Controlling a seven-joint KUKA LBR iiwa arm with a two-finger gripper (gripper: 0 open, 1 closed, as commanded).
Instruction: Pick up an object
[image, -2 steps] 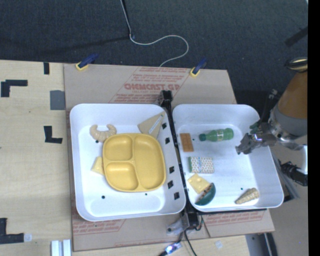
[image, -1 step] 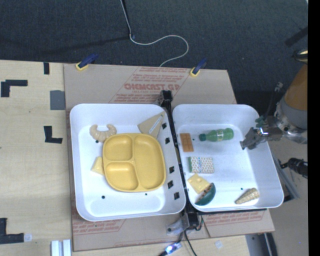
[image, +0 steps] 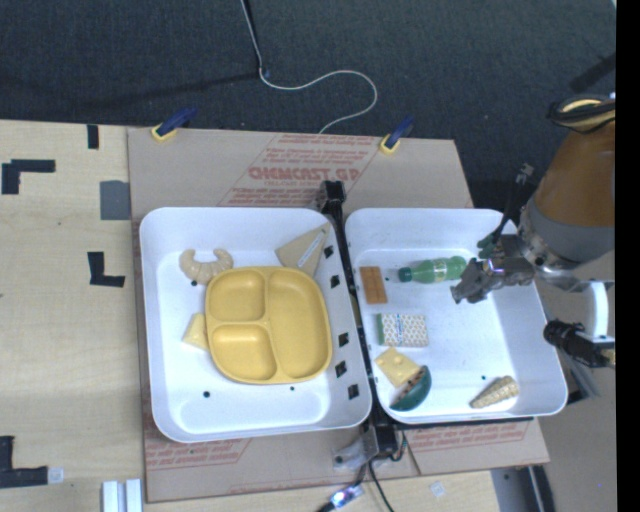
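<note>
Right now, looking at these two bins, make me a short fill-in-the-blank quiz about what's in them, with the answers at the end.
1. The yellow divided plastic plate lies in the ____ white bin as the camera sees it.
2. The two-finger gripper hovers over the right white bin, just right of the ____ plastic bottle.
3. The orange rectangular block lies on the side of the small checkered square packet nearer the picture's ____ edge.

Missing words: left; green; top
</note>
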